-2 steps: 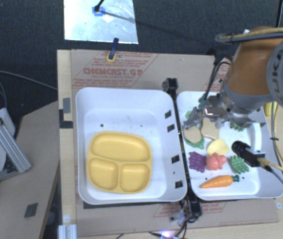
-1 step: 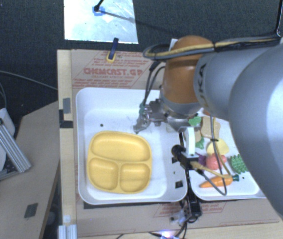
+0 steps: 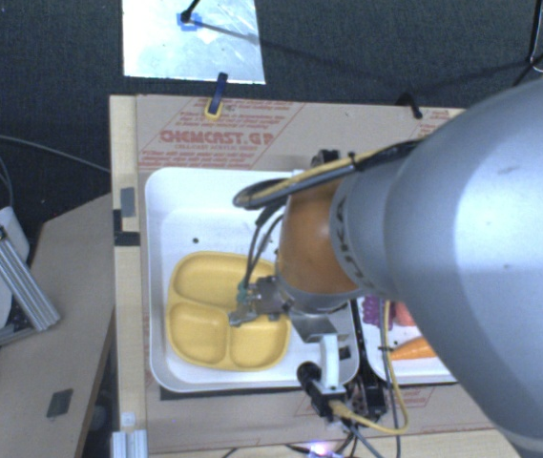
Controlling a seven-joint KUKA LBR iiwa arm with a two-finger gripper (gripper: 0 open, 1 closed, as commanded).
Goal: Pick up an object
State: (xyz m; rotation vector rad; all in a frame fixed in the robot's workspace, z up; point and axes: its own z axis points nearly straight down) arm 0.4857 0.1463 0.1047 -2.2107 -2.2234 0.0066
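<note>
A yellow divided plate with three compartments lies in the left white bin, toward its front. My gripper reaches down over the plate's right side, near the ridge between the compartments. The grey arm and its orange band hide most of the gripper from above. I see nothing held in it.
The arm covers most of the right bin. Beside the arm, an orange carrot-like piece, a purple item and a white and red item show in that bin. Cables hang at the bench's front edge.
</note>
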